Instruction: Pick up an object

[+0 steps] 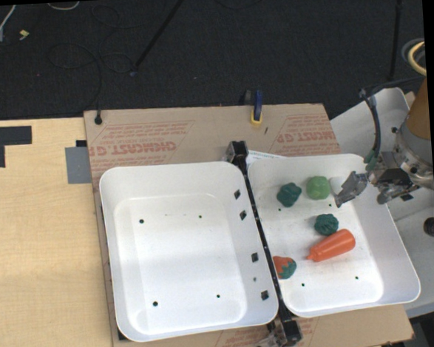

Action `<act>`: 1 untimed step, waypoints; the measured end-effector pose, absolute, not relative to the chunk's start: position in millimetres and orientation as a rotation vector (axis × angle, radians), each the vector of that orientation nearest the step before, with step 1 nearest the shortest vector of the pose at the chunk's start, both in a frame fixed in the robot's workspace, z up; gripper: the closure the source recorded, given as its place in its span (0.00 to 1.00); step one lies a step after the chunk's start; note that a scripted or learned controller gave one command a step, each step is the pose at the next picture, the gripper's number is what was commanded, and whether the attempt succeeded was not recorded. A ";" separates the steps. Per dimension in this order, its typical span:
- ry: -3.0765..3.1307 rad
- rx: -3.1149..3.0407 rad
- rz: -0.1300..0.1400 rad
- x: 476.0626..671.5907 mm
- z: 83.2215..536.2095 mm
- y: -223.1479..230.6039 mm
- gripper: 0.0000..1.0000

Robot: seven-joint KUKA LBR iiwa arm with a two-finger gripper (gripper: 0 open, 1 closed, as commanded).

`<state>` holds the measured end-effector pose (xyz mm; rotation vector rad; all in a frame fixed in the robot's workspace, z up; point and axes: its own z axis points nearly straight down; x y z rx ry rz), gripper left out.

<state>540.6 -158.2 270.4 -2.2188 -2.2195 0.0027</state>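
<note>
Nothing has been lifted yet, as far as can be judged: every object lies on the floor of the right bin (388, 287). Farthest left of the jaws (349, 189) sits an orange-and-teal piece (283, 266) against the divider, low in the bin. Nearer, a dark green lump (290, 194) and a pale green ball (318, 187) are seen just beside the jaws, level with them. Below them a small teal lump (326, 224) and an orange carrot (332, 246) are found. Whether the jaws are released or clenched cannot be told; nothing is seen between them. The close-packed neighbours may crowd a grasp
</note>
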 end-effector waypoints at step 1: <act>-2.211 -2.208 0.014 547.4 101.4 -139.6 0.00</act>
